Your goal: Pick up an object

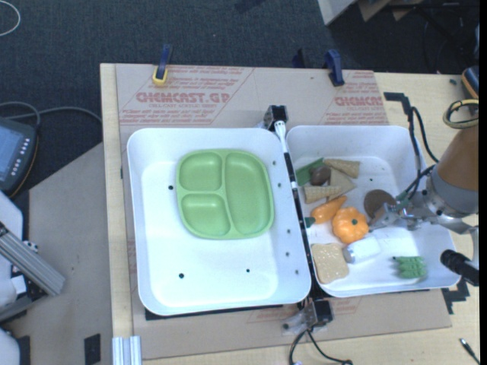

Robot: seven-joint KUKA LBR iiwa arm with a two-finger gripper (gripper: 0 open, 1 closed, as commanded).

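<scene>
The arm [456,169] is reaching in from the right over the right bin [396,139], and its claw [383,216] is hanging low among the toy foods; whether it is gripping anything cannot be told from this angle. A brown disc [376,201] is lying just beside the claw, and an orange pumpkin [350,224] is sitting just to its left, touching a carrot [328,208]. A bread slice [330,261] is resting near the front wall, with a white block [364,249] beside it and a green broccoli [410,266] further right. The left bin [152,204] is holding a green divided plate [225,194]. Both bins are sitting on the counter [190,90].
</scene>
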